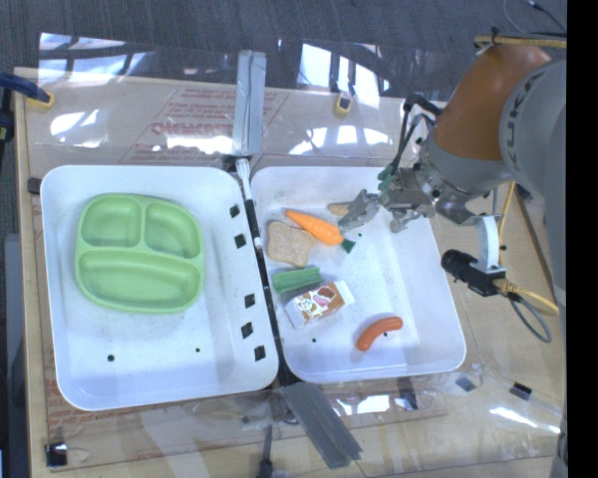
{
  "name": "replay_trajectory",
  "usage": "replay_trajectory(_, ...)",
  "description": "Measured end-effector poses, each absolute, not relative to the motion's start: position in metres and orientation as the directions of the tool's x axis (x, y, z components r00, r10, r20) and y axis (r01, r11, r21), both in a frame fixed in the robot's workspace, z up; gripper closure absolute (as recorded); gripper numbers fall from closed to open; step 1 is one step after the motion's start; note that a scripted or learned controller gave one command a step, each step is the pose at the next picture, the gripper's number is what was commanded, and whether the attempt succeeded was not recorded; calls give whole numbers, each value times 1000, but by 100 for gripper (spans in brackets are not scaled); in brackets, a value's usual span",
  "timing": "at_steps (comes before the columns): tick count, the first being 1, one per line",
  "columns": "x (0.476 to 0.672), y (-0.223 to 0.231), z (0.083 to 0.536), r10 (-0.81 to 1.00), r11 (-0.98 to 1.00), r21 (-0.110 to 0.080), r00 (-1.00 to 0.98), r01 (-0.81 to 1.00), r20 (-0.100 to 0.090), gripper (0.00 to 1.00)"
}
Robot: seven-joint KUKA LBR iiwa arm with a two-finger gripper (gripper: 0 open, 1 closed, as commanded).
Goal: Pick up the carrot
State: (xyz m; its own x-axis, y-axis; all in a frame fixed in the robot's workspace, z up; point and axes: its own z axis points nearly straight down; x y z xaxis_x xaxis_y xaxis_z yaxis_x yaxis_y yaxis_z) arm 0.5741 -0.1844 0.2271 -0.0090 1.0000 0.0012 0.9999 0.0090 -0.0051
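The gripper hangs low over the right bin, just beside the carrot.

The carrot lies in the upper part of the right bin, its green end toward the gripper, and the view does not show it between the fingers; whether the fingers are open or closed, one cannot tell. A slice of bread touches the carrot from below. Further down lie a green vegetable, a small packet and a sausage. The left bin holds a green divided plate.
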Motion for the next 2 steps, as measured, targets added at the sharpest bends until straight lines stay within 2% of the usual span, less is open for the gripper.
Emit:
replay_trajectory(1, 615, -164, 100, 998, 66, 14, -66, 998, -6, 0)
replay_trajectory(2, 616, -165, 111, 998, 67, 13, -67, 998, -8, 100)
